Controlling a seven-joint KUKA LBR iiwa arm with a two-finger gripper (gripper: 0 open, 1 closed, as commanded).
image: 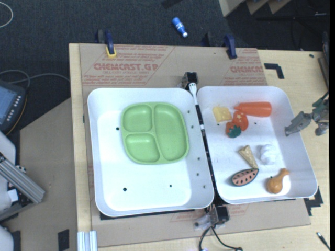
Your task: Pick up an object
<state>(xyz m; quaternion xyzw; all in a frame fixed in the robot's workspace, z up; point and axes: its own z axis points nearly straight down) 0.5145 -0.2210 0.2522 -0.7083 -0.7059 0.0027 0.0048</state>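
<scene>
Near the front edge of the table (157, 234), cables (220, 239) are trailing off below the two bins. In the right bin (301, 163), the nearest things are lying along its front: a brown drumstick (276, 181) towards the right corner and a watermelon slice (244, 177) just left of it, the two apart. Behind them a tan cone (248, 156) is lying tilted, with a white lump (268, 153) just beside it on the right. Further back a red fruit (236, 124) with a green bit is sitting near the middle, a yellow wedge (222, 114) is lying close to its far left, and an orange sausage (254, 109) is lying crosswise at the far side, nearly touching the fruit.

The claw (306, 129) is hanging over the right rim of this bin, well apart from every piece; nothing is sitting in it, and whether it is wide or narrow I cannot tell.

The left bin (104, 156) is holding a green divided plate (155, 132) in its far half.

Beyond the bins, two blue clamps (110, 41) are gripping the table's far edge, and a small blue thing (179, 27) is lying on the dark floor (78, 9).
</scene>
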